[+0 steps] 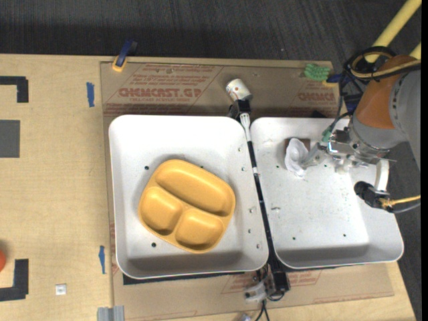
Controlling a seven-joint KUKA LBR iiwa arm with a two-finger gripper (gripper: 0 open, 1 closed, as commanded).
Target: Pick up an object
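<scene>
One crumpled white object (295,156) (jaws' state: I cannot tell) sits beside the gripper (326,150), so a grasp could slide off it.

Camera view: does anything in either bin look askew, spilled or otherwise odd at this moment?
Mildly. The yellow divided tray lies at a skew in the left bin, not squared to its walls. In the right bin a crumpled white object sits near the back, beside the gripper. No spill or damage visible.
</scene>
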